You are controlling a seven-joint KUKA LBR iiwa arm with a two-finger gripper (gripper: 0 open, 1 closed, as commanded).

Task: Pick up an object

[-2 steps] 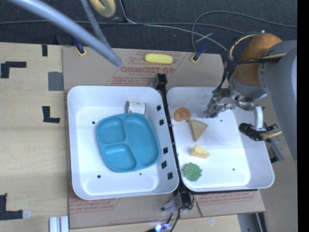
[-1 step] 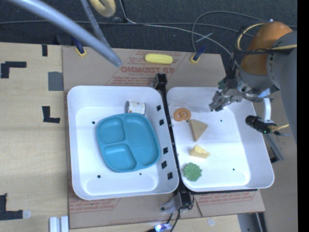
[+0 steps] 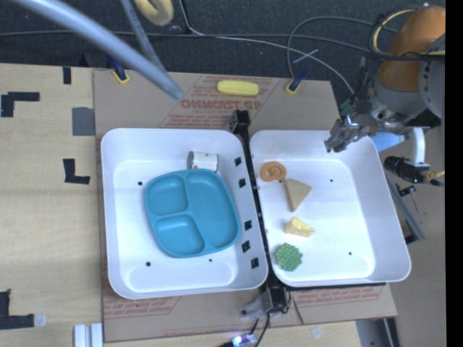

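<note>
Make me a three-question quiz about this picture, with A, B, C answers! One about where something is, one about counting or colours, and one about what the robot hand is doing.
1. Where is the blue tray?
A. In the left bin
B. In the right bin
C. On the cardboard

2. How many food pieces lie in the right bin?
A. Two
B. Four
C. Six

3. What is the gripper doing?
A. Holding the tray
B. Pressing on the green piece
C. Hanging over the right bin's top right corner, carrying nothing

Answers:
1. A, the tray sits in the left bin.
2. B, an orange swirl, a tan wedge, a yellow chunk and a green piece.
3. C, nothing sits at its tip.
</note>
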